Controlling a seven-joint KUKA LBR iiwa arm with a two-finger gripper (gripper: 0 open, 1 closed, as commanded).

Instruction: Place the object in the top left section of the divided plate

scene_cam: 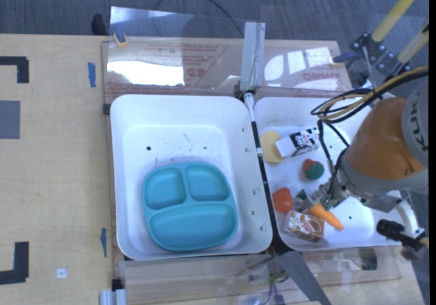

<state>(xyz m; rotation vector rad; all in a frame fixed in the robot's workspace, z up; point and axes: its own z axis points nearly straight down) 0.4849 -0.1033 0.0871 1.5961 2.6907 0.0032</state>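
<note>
Carrot (325,216): orange toy piece, lying in the right bin (354,225), just under the gripper (332,196).

You see the divided plate (190,206), teal, in the left bin (129,161), its three sections bare. In the right bin you have a yellow piece (272,146), a black-and-white carton (304,140), a green and red item (313,169), a red-orange piece (282,198) and a printed packet (304,226) touching the carrot. The arm (385,143) covers the bin's right half; you cannot tell whether the gripper is spread or pressed together.
</note>
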